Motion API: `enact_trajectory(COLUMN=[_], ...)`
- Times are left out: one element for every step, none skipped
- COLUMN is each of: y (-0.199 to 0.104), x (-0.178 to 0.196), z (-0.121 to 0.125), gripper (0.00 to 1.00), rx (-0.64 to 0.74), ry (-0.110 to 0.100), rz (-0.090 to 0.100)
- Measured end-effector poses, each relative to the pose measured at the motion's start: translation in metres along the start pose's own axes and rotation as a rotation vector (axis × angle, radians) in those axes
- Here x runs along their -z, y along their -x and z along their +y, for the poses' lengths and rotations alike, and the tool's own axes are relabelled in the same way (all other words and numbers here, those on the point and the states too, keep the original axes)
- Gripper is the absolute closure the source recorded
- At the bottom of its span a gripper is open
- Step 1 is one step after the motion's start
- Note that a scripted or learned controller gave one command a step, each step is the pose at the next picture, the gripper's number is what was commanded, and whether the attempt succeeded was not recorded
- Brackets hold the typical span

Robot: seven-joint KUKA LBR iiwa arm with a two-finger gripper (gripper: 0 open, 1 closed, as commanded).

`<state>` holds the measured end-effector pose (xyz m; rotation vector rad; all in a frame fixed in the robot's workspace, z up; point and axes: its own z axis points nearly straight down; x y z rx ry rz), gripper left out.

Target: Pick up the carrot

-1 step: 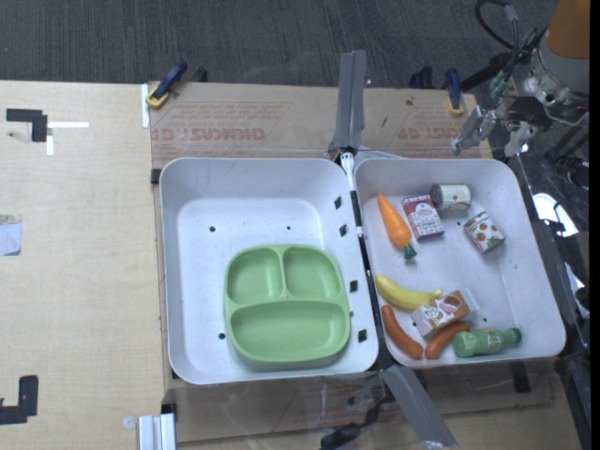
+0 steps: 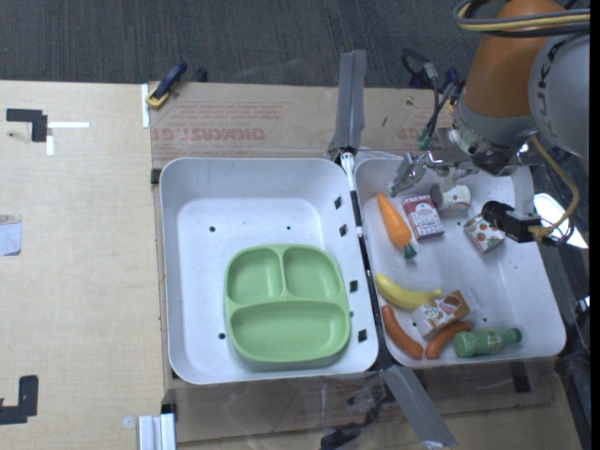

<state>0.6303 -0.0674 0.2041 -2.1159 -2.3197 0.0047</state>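
The orange plastic carrot with a green tip [image 2: 395,221] is lying in the right-hand shallow white bin [image 2: 548,331], close to its left wall and just left of a small red-and-white carton [image 2: 425,217]. The two-finger tool [image 2: 419,169] is hanging above the bin's far end, a little up and right of the carrot, gripping nothing; whether its fingers are parted cannot be told.

To do the step well, the tool is needing to shift left and nearer, turn so its fingers are straddling the carrot across its narrow width, and descend around the thick middle, keeping clear of the carton and the bin wall.

Cables and the grey-and-orange arm [image 2: 511,54] are cluttering the wrist, so the fingertips are hard to make out. The arm is cut off at the right edge.
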Motion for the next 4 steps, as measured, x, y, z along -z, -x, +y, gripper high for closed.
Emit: enact_trajectory(y=[0.028,0.029,0.032,0.031], x=[-0.069,-0.103,-0.087,-0.091], z=[-0.035,-0.013,-0.009,-0.011], gripper=[0.0,0.0,1.0,0.0], rx=[0.011,0.19,0.186,0.186], ry=[0.001,0.014,0.028,0.022], rz=[0.0,-0.005,-0.01,-0.008])
